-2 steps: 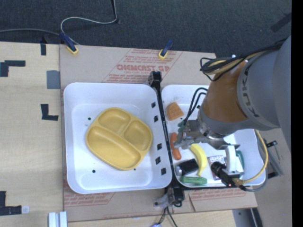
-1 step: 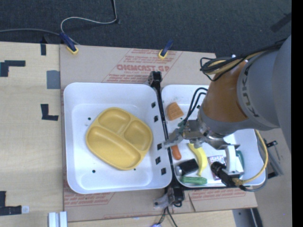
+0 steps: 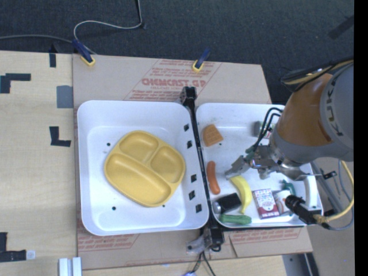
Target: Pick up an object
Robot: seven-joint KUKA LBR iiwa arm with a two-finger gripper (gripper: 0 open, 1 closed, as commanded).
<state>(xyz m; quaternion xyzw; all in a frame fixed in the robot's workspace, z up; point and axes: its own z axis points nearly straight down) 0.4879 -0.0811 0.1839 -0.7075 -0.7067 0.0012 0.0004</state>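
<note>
A: What sits where?
B: Left bin holds a yellow tray. Right bin holds banana, hot dog, bread slice.
A: The tool?
B: Spread wide, holding nothing, just above the banana.

Dark carpet floor beyond a wooden bench — brown cardboard sheet under yellow clamps.

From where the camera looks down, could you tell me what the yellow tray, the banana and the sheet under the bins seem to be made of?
The yellow tray looks like moulded plastic, matte, with smooth rounded compartments. The banana is probably a plastic toy: even colour, slight sheen. The sheet under the bins looks like cardboard: dull brown with red print.
</note>
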